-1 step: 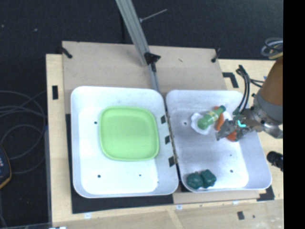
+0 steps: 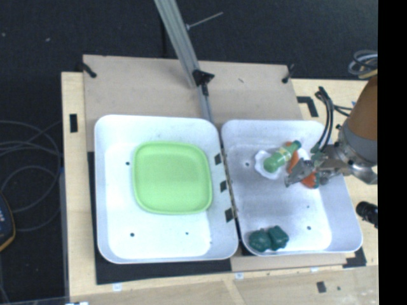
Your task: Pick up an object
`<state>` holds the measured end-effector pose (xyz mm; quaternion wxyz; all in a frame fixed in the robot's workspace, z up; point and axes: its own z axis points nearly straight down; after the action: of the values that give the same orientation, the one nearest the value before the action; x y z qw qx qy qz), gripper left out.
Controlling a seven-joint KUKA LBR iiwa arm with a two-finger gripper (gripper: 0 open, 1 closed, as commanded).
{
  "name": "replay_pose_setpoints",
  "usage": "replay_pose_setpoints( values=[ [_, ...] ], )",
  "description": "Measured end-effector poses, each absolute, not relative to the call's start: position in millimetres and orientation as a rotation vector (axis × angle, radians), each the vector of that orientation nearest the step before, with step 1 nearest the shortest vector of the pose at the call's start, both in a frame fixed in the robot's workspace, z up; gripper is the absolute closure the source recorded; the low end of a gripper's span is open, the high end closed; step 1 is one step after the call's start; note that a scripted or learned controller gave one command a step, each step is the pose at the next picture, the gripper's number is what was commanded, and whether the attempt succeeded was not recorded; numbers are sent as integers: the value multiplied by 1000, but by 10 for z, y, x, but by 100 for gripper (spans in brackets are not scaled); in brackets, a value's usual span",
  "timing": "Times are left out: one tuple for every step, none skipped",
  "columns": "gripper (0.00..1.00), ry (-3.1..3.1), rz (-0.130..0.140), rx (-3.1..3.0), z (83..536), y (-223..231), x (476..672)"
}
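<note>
In the right bin (image 2: 337, 227) a green bottle with an orange cap (image 2: 280, 157) lies on a small white object (image 2: 262, 164), toward the back. An orange-red object (image 2: 308, 180) lies just right of it, partly covered by the gripper. My gripper (image 2: 300, 174) hangs over the right half of this bin, its dark fingers pointing left toward the bottle and the orange object. A dark green lumpy object (image 2: 268, 239) rests at the bin's front edge.
The left bin (image 2: 111, 170) holds a light green square plate (image 2: 172, 176). A grey metal post (image 2: 181, 37) slants up from the back of the bench. Cables run along the arm at the right.
</note>
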<state>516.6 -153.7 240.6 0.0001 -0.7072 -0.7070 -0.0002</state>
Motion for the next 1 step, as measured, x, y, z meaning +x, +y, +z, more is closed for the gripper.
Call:
replay_pose_setpoints(
  values=[
    [0,-2218,4,-2220,1781,-1528,5171]
  ],
)
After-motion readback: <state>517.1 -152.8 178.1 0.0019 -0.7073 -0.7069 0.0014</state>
